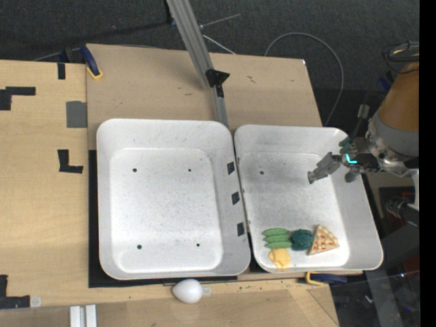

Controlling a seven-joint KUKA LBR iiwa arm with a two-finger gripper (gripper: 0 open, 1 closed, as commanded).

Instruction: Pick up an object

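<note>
Grey two-finger pincer [325, 169] spread, empty; nothing lifted yet. Small toy-food cluster [300, 240] lies well below it.

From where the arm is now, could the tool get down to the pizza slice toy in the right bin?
Probably yes: the tool hangs over the right bin, and nothing lies between it and the pizza slice toy.
</note>
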